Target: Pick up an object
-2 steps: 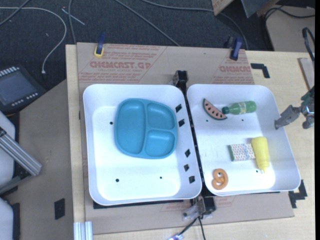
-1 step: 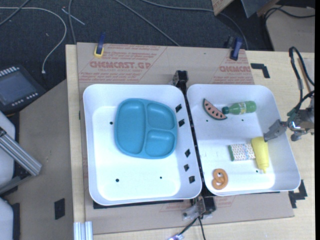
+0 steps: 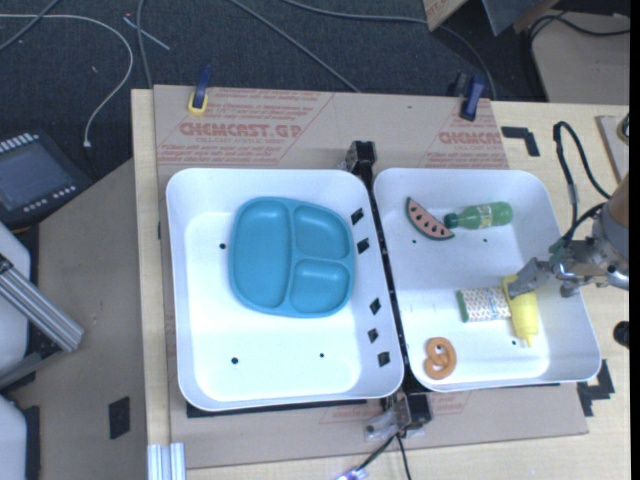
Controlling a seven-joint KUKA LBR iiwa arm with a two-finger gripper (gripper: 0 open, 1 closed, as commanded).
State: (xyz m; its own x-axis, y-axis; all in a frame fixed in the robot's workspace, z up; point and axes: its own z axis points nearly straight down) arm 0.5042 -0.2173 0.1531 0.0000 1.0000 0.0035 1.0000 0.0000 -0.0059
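Note:
The right bin (image 3: 560,363) holds several small objects. A yellow bottle-shaped object (image 3: 525,315) lies near its right side, next to a silver and green packet (image 3: 483,305). A brown pretzel (image 3: 439,357) sits at the bin's front. A watermelon slice (image 3: 428,220) and a green bottle (image 3: 480,215) lie at the back. My gripper (image 3: 532,273) reaches in from the right and hangs just over the top end of the yellow object. Whether it touches that object is unclear.
The left bin (image 3: 200,298) holds a blue divided plate (image 3: 291,256). A row of black clips (image 3: 372,298) runs along the divider between the two bins. Cables (image 3: 575,183) hang beside the arm at the right edge.

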